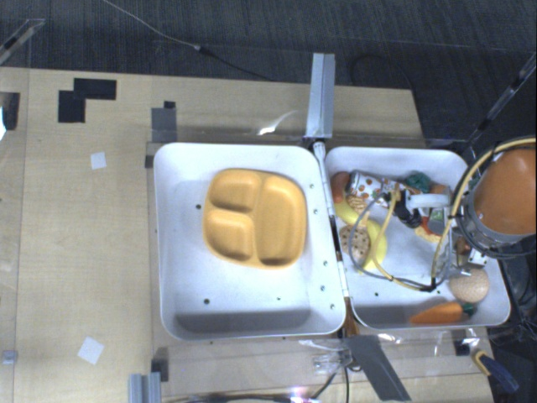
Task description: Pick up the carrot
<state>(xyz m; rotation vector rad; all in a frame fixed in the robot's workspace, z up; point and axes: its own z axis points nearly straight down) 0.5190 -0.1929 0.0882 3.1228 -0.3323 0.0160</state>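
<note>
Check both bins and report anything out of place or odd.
Nothing looks spilled or broken. The right bin is crowded with jumbled toys; the carrot lies flat at its near edge beside an egg. The yellow tray sits slightly askew in the left bin.

This is a robotics lab or test bench, not a home or kitchen; a pale wooden bench (75, 250) bears two shallow white bins, the left bin (180, 309) and the right bin (495, 305), fixed side by side between metal brackets (319, 95); black tape marks (84, 97) and small white squares (99, 160) lie stuck on the wood; a thin cable (151, 28) trails over dark carpet behind; a yellow divided tray (256, 217) and a jumble of toy food (369, 217) sit in the bins like practice props; the arm's orange band (508, 193) looms at the right.
</note>
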